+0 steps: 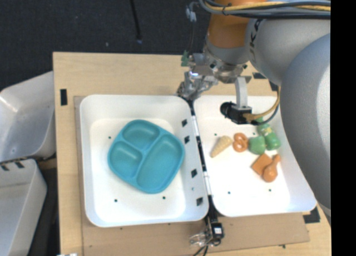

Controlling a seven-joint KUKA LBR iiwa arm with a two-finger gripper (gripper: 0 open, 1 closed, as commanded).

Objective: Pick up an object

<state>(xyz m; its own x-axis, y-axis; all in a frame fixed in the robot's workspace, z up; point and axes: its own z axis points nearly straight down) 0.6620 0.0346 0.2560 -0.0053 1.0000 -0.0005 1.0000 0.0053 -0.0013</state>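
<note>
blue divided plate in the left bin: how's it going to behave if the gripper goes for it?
The blue divided plate looks rigid and probably light plastic. It lies flat and wide, so fingers likely need the rim. It probably slides on the smooth left bin when nudged.

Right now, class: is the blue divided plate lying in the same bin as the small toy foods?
No: the blue plate lies in the left bin, the toy foods in the right bin.

- Counter (111, 71): light wood, bare strip along far edge and left edge.
- Floor (83, 10) beyond far edge: dark, speckled.
- White housing (25, 121) just off counter's left edge.
</note>
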